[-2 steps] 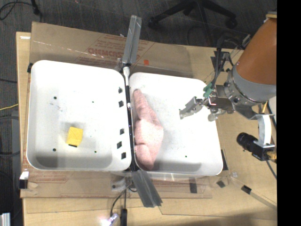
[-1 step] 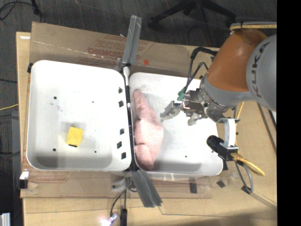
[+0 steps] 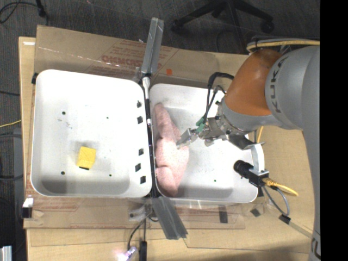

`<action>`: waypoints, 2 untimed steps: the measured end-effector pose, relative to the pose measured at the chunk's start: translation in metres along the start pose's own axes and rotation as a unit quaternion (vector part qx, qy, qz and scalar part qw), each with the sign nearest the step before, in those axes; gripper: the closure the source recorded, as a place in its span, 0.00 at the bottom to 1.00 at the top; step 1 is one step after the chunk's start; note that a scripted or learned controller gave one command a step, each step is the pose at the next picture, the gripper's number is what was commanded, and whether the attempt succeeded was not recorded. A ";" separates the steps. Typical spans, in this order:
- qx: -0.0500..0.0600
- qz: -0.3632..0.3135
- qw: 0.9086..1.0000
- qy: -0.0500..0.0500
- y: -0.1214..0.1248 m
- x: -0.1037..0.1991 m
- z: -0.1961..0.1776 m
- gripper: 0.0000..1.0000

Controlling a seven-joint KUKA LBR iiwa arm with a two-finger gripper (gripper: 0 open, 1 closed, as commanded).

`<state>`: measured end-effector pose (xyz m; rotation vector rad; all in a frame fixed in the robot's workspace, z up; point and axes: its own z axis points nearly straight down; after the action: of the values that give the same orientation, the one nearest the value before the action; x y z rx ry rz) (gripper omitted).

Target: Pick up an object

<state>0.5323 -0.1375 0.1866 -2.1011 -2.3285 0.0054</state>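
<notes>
Where the bench comes closest to us, at the bottom of the camera view, we see a grey bracket (image 3: 167, 222) that joins the two white bins. Just above it lies the right bin (image 3: 217, 192), and inside it, along its left wall, rests a long pink object (image 3: 167, 148). Its long axis runs nearly from the near edge to the far edge of the bin, a little tilted, with the thinner end pointing away from us. In the left bin (image 3: 60, 91) we find a small yellow block (image 3: 86, 157), well apart from the pink object.

The gripper (image 3: 187, 137) hangs over the right bin, just beside the right flank of the pink object. We see a metal fingertip reaching to the left, but we cannot tell if the fingers are apart or together, or if they touch the object.

The arm (image 3: 283, 88) comes from the right and bends down to the bin, with its orange band (image 3: 247, 88) above the wrist. On the grey casing we read the letters "KUK". Farther away, brown cardboard (image 3: 109, 50) carries red printing that we cannot read.
</notes>
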 end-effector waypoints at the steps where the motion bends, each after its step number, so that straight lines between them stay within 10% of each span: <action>1: -0.003 -0.087 0.996 -0.001 0.039 -0.005 0.094 0.00; 2: -0.004 -0.049 0.999 -0.001 0.027 -0.043 0.093 0.00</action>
<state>0.5625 -0.1778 0.0935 -1.9885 -2.4346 -0.0011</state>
